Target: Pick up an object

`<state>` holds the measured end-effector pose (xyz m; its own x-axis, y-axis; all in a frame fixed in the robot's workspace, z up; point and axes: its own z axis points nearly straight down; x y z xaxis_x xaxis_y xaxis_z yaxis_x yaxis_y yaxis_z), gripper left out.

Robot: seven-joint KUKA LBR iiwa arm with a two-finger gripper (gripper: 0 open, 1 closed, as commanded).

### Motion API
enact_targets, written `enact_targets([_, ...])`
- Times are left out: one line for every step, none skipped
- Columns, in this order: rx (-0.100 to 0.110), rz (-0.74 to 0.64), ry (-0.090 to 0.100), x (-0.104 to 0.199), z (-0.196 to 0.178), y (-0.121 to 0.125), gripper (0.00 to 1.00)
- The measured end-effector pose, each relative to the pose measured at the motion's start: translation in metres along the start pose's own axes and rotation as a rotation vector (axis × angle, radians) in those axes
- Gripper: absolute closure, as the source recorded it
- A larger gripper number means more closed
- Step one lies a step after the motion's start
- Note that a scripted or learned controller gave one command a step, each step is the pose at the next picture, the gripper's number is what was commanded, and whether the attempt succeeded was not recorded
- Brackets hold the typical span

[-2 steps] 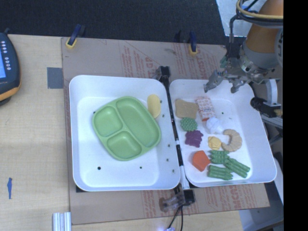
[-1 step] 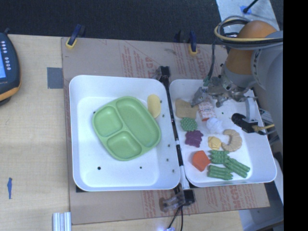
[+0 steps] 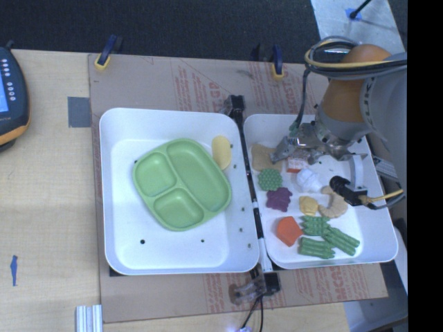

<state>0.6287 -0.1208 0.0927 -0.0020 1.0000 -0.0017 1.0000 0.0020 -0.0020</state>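
Plainly, the tool (image 3: 299, 154) hangs low over the far part of the right-hand shallow white bin (image 3: 370, 220) on the desk. From this slant I cannot tell how far open it is, nor whether it has hold of anything. Right beneath it lies a small red-and-white toy piece (image 3: 296, 164), the likeliest thing to be picked. Whether the two are touching I cannot say.

A crumpled white lump (image 3: 309, 180) sits just beside that piece, on the nearer side of the tool. Off toward the other bin lie a flat tan piece (image 3: 260, 155) and a bumpy green toy (image 3: 270, 179), with a purple grape-like toy (image 3: 279, 198) a little nearer. An orange-red block (image 3: 288, 230) and a bundle of green bean-shaped toys (image 3: 329, 239) are well apart from the tool, by the bin's near rim. The green divided plastic plate (image 3: 181, 183) rests in the left-hand white bin (image 3: 124, 247), far from the tool.

The main risk is crowding. A closing grip may catch the white lump along with the red-and-white piece, or only nudge one aside. The piece looks small and low, so it could slip out on the lift or never be caught at all. Coming down further might press the tool against the bin floor.
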Motion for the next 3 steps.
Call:
enact_targets([-0.001,-0.001,0.0,0.003,-0.001,-0.025,0.0])
enact_targets([-0.003,-0.003,0.001,0.002,-0.001,0.016,0.0])
enact_targets([-0.002,-0.003,-0.001,0.0,-0.013,0.015,1.0])
